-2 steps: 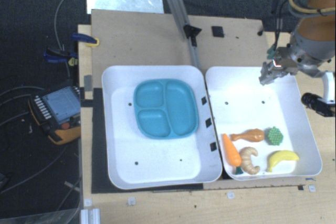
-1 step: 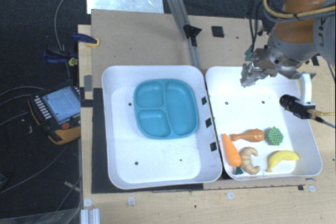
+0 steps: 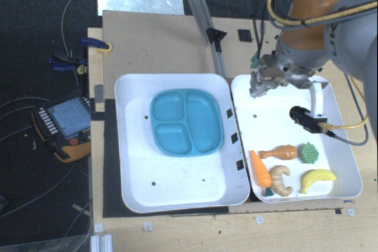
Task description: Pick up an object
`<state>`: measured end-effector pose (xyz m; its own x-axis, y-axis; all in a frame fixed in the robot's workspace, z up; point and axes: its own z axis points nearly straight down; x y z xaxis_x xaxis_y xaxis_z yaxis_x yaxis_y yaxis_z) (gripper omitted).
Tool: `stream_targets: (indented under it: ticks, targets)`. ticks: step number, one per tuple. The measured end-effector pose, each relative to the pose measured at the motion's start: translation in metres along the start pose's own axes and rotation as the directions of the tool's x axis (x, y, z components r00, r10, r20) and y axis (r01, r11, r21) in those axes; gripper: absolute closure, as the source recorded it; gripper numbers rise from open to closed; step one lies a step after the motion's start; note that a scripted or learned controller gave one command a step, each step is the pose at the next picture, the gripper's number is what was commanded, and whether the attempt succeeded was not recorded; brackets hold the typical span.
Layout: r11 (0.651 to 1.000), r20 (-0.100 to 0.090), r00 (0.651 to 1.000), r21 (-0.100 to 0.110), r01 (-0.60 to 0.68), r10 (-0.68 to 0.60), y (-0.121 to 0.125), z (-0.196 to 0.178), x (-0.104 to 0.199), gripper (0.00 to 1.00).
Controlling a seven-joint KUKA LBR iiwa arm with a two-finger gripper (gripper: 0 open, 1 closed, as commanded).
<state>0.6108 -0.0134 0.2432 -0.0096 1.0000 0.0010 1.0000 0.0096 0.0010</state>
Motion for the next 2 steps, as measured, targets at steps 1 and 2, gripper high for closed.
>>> stream_targets:
  ticks: [1,2]
  targets:
    - [1.000,-0.001,1.000,-0.003,0.000,0.000,0.019,-0.002,0.050,1.00]
    - [1.000,-0.001,1.000,-0.002,0.000,0.000,0.020,-0.001,0.099,1.00]
